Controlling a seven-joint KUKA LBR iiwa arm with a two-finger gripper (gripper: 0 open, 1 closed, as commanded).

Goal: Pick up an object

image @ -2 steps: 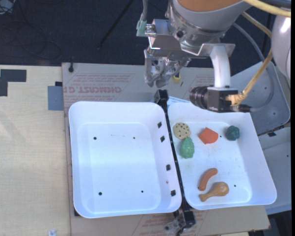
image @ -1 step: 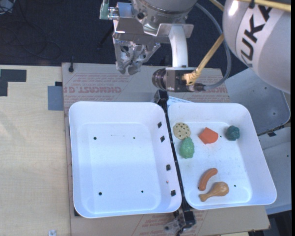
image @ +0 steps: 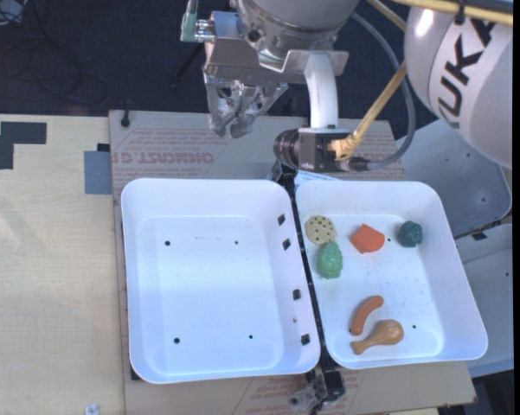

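At the lower right of the frame, nearest the camera, a tan drumstick-shaped toy [image: 378, 335] lies in the right bin [image: 454, 258], close to the bin's near wall. Just above it, and close beside it, lies an orange sausage-shaped toy [image: 365, 314]. Farther up the same bin lie four more items: a green lumpy toy [image: 330, 260] near the divider, a round yellowish piece with dark dots [image: 320, 227] just above it, an orange-red wedge [image: 368, 239] toward the centre, and a dark green ball-like toy [image: 409, 233] toward the right wall. All six rest on the bin floor; none is lifted.

The left bin [image: 147, 232] shows its white floor and a few small dark holes.

At the top centre of the frame, the gripper [image: 235, 119] hangs above the cardboard sheet [image: 173, 154] behind the bins, well apart from every toy. Nothing is seen between its fingers; whether they are spread or closed cannot be determined from this angle.

Task status, as judged: no pick is accomplished. The approach to a chosen toy in the right bin, the descent, the grasp and the lift all remain.
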